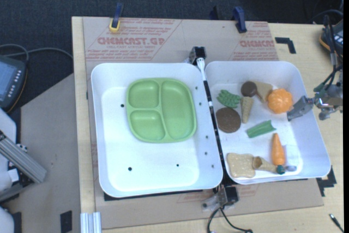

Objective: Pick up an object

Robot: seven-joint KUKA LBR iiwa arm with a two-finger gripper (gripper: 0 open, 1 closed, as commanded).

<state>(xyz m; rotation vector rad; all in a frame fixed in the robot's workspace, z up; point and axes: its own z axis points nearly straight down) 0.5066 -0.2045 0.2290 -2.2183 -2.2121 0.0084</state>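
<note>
The candidate objects lie in the right bin (313, 142): an orange fruit (280, 100) near the far right wall, a carrot (278, 149) nearer the front, a green bean piece (260, 129) between them, a brown round patty (228, 119) by the left wall, a leafy green piece (229, 99), an ice-cream cone (248, 100) and a slice of bread (241, 165) at the front.

The gripper (303, 107) sits at the bin's right wall, just beside the orange fruit — nothing is seen between its fingers, and their spacing cannot be told.

The step in hand appears to be the approach. The next move calls for selecting one object, centring over it and descending — the fruit is nearest.

The left bin (103, 117) bears a green divided plate (161, 109).
</note>
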